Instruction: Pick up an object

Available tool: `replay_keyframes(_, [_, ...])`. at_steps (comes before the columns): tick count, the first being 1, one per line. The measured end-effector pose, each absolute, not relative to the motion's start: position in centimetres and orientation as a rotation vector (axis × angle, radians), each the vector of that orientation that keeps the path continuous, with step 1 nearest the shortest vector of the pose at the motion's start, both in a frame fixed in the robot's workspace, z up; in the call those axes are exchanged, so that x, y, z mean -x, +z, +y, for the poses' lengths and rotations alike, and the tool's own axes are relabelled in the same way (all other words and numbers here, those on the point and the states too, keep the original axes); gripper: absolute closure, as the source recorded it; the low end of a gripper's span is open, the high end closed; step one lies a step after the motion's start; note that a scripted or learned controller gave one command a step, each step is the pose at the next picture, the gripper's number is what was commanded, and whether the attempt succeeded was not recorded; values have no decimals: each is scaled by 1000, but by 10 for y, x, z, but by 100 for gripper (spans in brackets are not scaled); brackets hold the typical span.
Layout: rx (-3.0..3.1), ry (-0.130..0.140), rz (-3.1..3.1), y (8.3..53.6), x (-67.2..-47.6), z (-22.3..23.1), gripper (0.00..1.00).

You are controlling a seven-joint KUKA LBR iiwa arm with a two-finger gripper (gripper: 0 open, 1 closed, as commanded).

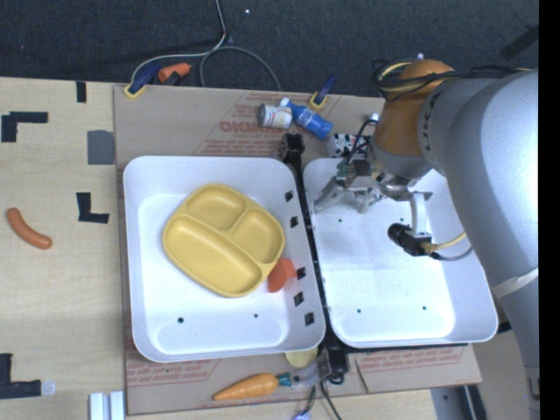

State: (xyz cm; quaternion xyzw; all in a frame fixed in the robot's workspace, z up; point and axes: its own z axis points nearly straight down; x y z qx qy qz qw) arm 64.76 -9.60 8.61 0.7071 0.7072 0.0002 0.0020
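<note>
A: Where's the obj. found?
B: A yellow divided plate (pixel 223 239) is seen lying flat in the left bin (pixel 144 318), approx. mid-bin. A small orange-red piece (pixel 280 276) is set against its lower-right rim.

A: Long axis?
B: The plate's long axis is read as running upper-left to lower-right in the view, judged by its big compartment. The two small compartments are turned toward the upper right. No clear axis can be made out for the orange-red piece; too small.

A: And rel. to the hand?
B: The hand (pixel 346 201) is seen in the right bin (pixel 411 322), near its upper-left corner, just past the wall shared by the bins. The plate and piece are kept apart from it, to its left and lower left.

A: Hand state?
B: Cannot be told. Nothing is seen held.
</note>
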Motion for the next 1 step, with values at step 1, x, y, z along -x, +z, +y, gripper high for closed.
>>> replay_keyframes(1, [-2219, -1, 2224, 85, -669, -98, 0])
